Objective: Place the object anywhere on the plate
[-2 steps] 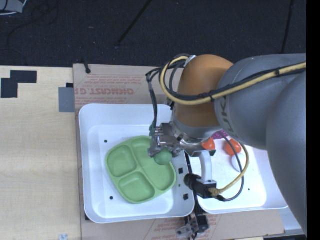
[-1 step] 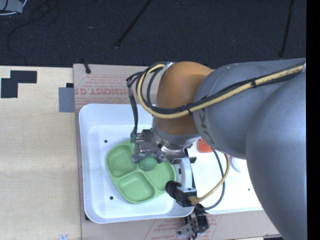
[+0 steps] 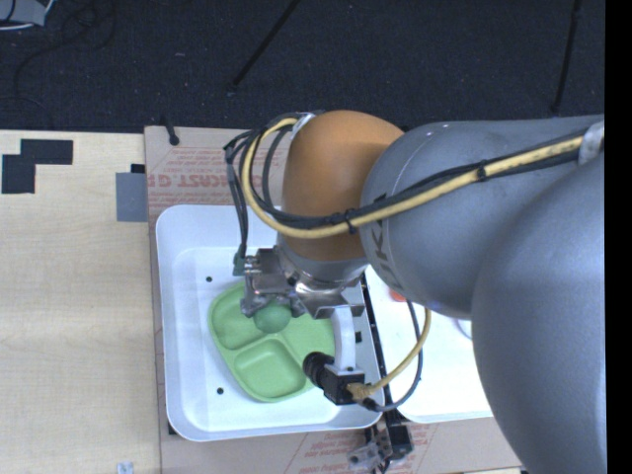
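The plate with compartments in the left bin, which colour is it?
Light green. The plate shows best in the camera view, lying in the white bin.

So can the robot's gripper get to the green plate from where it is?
Probably yes. The gripper is already right above the green plate in the left bin, with nothing visible between them.

The robot arm (image 3: 494,225) is big, round and grey, with a shiny orange ball-shaped band (image 3: 331,181) near its end, yellow and black cables (image 3: 259,181) looping around it, and a small metal gripper (image 3: 265,299) underneath.
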`<state>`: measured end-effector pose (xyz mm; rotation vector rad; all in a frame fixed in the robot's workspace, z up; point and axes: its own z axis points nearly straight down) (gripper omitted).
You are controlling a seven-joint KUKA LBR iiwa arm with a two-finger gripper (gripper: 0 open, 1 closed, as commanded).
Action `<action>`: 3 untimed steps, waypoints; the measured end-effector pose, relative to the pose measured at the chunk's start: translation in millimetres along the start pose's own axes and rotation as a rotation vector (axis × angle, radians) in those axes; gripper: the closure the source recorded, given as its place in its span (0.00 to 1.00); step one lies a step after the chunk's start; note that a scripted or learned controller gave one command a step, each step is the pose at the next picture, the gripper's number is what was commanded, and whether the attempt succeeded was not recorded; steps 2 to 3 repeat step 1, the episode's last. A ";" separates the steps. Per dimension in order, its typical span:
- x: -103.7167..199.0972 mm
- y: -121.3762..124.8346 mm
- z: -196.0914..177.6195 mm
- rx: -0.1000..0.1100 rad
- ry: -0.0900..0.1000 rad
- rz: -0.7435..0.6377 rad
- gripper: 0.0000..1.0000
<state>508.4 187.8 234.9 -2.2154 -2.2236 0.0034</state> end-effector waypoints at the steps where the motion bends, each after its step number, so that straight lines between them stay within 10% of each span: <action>1: -1.0 -0.3 0.7 0.001 -0.001 0.001 0.00; 3: -1.0 -0.3 0.7 0.001 -0.001 0.001 0.00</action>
